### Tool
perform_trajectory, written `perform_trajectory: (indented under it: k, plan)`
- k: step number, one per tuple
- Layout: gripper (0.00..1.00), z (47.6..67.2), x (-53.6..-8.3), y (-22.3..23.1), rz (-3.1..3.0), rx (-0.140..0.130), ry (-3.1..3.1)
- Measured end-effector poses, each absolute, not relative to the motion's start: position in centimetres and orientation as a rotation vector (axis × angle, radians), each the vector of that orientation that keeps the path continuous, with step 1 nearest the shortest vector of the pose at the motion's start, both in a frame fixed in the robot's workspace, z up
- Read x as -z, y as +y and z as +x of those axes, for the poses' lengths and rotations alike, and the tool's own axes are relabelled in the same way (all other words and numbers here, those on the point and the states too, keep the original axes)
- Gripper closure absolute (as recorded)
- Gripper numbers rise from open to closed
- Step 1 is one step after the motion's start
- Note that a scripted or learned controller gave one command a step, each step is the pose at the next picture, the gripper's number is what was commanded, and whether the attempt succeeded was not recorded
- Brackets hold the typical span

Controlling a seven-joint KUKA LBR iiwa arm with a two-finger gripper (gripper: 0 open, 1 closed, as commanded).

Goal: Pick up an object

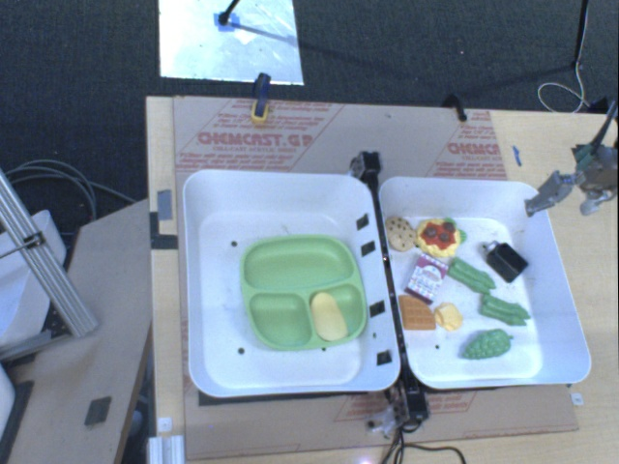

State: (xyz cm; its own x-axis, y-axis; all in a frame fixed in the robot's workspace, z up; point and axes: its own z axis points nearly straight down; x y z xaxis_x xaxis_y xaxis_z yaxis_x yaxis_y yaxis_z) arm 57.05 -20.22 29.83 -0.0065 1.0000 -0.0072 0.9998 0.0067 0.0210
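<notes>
The right bin (556,288) holds several toy foods: a round cookie (399,231), a red and yellow pizza piece (439,237), a pink and white box (425,278), two green pods (471,275) (505,309), a black block (505,260), a brown waffle (417,312), a yellow cheese cube (448,316) and a green bunch (486,344). My gripper (567,199) hangs at the view's right edge, above the bin's far right corner. Its two grey fingers stand apart and open, with nothing between them. The black block lies closest to it, below and to the left.
The left bin (208,259) holds a green divided plate (295,259) with a yellow piece (329,315) in its near right compartment. A black divider (379,259) runs between the bins. A yellow clamp (260,100) sits at the bench's far edge.
</notes>
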Motion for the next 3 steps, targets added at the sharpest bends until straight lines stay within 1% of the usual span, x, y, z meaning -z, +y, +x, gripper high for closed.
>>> perform_trajectory:
  k: [1,2,3]
  plan:
    - [0.00,53.2,-19.2,-11.4,2.218,0.003,2.241]
    - [0.00,49.9,-8.4,-8.5,2.218,-0.012,2.217]
    - [0.00,57.2,-15.4,-15.4,2.209,-0.008,2.212]
